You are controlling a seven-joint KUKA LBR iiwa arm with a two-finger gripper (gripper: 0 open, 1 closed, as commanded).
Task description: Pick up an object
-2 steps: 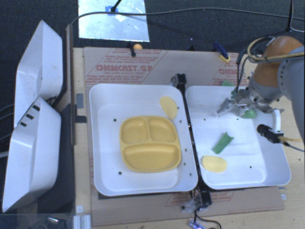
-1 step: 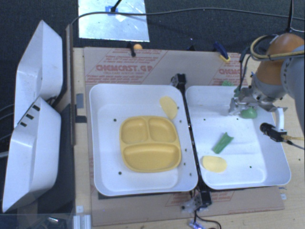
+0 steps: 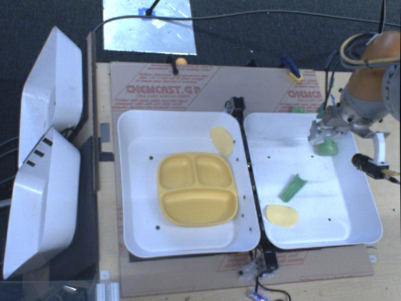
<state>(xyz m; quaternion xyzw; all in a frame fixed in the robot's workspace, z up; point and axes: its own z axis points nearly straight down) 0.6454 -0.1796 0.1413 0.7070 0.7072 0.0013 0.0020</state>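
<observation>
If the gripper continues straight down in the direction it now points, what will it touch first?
Most likely the small green object directly under the gripper, near the back of the right bin. Depth is hard to judge from this single slanted view, so the gap between them is unclear; it may already be touching.

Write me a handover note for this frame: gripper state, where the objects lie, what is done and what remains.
Gripper: low over the far part of the right white bin, directly above a small green rounded piece; contact or grip cannot be judged.
Right bin also holds a green elongated block near its middle and a flat pale yellow oval piece near its front left.
Left white bin holds a yellow divided plastic plate and a second pale yellow oval piece by its far right wall.
Done: nothing visibly lifted.
Left: secure one object and raise it.
</observation>
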